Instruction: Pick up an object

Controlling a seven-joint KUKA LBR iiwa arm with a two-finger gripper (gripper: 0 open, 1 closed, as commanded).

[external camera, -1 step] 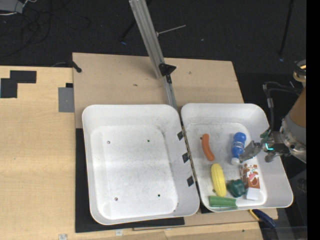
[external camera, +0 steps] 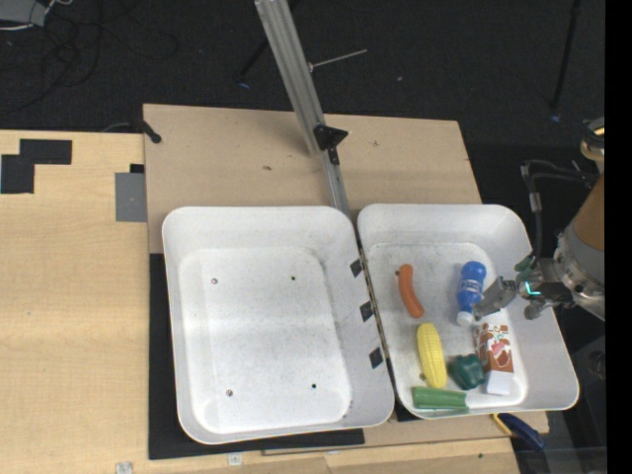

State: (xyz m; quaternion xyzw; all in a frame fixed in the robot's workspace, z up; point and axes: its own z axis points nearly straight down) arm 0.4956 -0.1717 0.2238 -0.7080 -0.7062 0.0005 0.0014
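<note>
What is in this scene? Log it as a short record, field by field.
bins: two white bins side by side, left bin and right bin
right bin contents: orange sausage, blue bottle, yellow corn, dark green object, green cylinder, red and white carton
pincer: pincer over the right bin's right side, beside the blue bottle
pincer load: nothing seen between its fingers
arm: enters from the right

arm reaches in from the right, end effector low.
</note>
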